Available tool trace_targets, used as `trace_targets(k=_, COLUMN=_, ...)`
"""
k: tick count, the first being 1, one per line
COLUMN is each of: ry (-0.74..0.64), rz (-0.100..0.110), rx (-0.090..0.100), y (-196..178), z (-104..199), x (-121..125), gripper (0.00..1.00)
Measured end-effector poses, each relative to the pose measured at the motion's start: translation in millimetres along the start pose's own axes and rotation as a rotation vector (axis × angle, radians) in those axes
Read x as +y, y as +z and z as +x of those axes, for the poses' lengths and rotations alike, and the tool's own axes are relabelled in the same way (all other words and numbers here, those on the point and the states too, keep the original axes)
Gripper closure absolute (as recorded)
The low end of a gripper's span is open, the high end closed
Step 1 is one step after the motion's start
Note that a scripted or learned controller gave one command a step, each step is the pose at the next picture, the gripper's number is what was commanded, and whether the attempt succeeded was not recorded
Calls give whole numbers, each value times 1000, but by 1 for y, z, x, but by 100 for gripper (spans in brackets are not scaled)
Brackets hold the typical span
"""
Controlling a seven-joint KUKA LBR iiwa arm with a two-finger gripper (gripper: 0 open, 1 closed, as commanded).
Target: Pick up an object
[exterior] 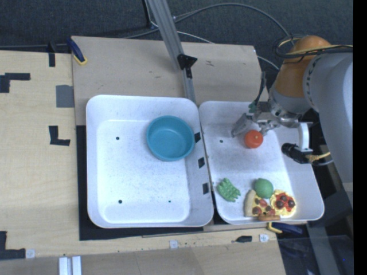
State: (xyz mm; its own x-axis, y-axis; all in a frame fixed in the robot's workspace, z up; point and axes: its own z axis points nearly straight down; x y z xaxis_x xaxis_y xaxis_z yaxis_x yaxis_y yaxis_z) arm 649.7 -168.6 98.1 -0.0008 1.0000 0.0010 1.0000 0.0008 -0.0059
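A small red tomato-like ball [253,138] lies in the upper part of the right bin [298,176]. My gripper [254,128] hangs right over it, reaching in from the right. Its fingers [239,127] are spread wider than the ball, which sits just below and between them without being clamped. Along the bin's front edge lie a green leafy piece [228,189], a green ball [263,187] and two toy pizza pieces [270,205].
A blue bowl [170,137] sits in the upper middle of the left bin [114,171]. A grey pole [172,36] slants down to the gap between the bins. Cables [229,10] run behind the bench.
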Motion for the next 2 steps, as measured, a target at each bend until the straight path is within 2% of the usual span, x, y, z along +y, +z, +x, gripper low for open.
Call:
trace_targets(k=1, ry=-1, rz=-6, rx=-1, y=-14, z=0, x=2, gripper=100)
trace_targets(k=2, ry=0, rz=-10, rx=-2, y=-71, z=4, x=11, gripper=100)
